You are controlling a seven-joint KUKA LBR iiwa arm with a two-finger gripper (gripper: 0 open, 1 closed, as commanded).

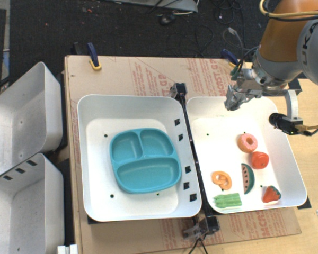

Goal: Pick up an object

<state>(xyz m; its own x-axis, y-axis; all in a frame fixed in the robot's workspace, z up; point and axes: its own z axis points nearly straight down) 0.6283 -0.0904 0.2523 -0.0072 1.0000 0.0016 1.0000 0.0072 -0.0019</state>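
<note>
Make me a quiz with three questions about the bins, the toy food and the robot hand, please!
1. Where is the blue tray?
A. in the left bin
B. in the right bin
C. on the floor

2. How many toy foods lie in the right bin?
A. two
B. four
C. six

3. What is the gripper doing?
A. squeezing the donut
B. hanging over the right bin's far edge, touching no toy
C. resting on the blue tray

Answers:
1 A: the tray sits inside the left bin.
2 C: donut, tomato, pretzel, watermelon slice, green piece, strawberry.
3 B: every toy lies nearer the camera, apart from it.
</note>
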